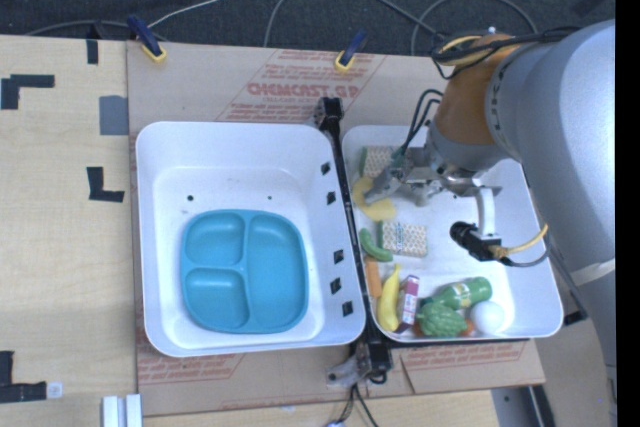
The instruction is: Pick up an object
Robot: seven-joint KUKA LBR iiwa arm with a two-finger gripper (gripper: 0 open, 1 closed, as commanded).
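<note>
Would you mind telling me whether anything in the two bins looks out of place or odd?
Nothing stands out. The blue divided plate lies flat in the left bin; the toy food sits loosely in the right bin, where the gripper reaches in near a yellow piece.

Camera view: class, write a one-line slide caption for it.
Gripper low in the right bin over toy food; a blue plate lies in the left bin.

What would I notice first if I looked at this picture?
Probably the bright blue tray with three sections, lying in the left bin. Next, the big grey arm with its orange band, reaching from the right into the right bin. Its gripper is down by a yellow toy, above a heap of toy food.
</note>
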